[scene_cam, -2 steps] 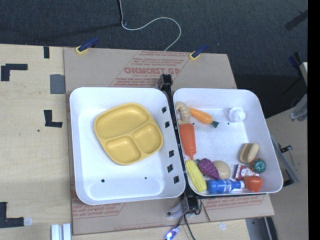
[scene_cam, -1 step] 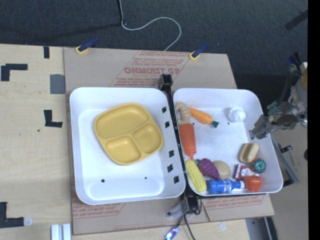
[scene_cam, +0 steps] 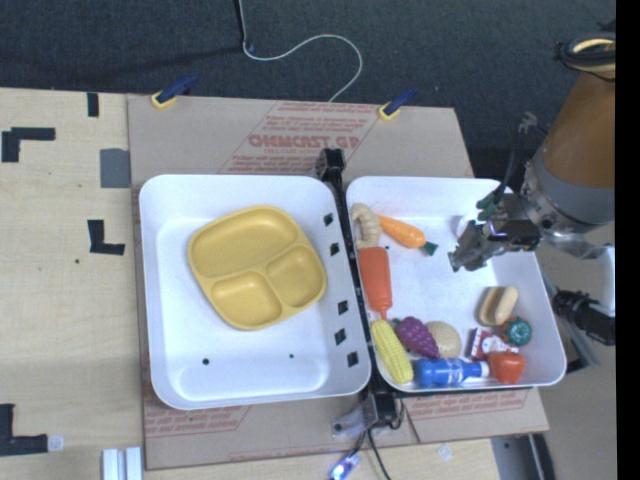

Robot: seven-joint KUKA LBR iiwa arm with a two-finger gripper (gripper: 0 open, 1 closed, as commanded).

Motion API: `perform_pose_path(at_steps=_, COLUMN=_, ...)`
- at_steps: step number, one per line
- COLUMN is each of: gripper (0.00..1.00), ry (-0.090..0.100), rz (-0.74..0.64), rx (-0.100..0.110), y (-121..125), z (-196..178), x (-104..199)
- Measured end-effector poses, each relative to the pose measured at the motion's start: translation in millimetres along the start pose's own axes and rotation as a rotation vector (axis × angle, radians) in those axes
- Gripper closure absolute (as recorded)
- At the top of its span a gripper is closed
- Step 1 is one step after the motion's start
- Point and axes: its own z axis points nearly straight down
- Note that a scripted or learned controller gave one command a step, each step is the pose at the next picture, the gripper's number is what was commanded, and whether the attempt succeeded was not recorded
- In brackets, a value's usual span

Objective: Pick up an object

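Lower centre, the two white bins [scene_cam: 160, 268] sit side by side; the left keeps the yellow tray [scene_cam: 257, 266], the right corrals toy food for picking. The gripper [scene_cam: 478, 243] hovers centre-right, clasping nothing visible, its state unclear, above the bun [scene_cam: 497, 305]

The gripper [scene_cam: 470, 253] hovers over the right bin [scene_cam: 450, 190], above bare floor between the carrot [scene_cam: 402, 232] and the bun [scene_cam: 497, 305]. The left bin [scene_cam: 160, 268] holds a yellow tray [scene_cam: 257, 266].
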Motion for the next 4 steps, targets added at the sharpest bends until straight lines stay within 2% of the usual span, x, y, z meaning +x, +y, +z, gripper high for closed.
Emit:
perform_pose_path(at_steps=1, gripper=1.0, ry=0.0, rz=0.0, rx=0.009, y=-1, z=68, x=96)
perform_pose_path(at_steps=2, gripper=1.0, ry=0.002, rz=0.0, rx=-0.011, y=9, z=-51, x=161)
perform_pose_path(at_steps=3, gripper=1.0, ry=-0.002, rz=0.008, rx=0.001, y=1, z=-57, x=155)
perform_pose_path(at_steps=4, gripper=1.0, ry=-0.003, rz=0.008, rx=0.002, y=1, z=-60, x=170)
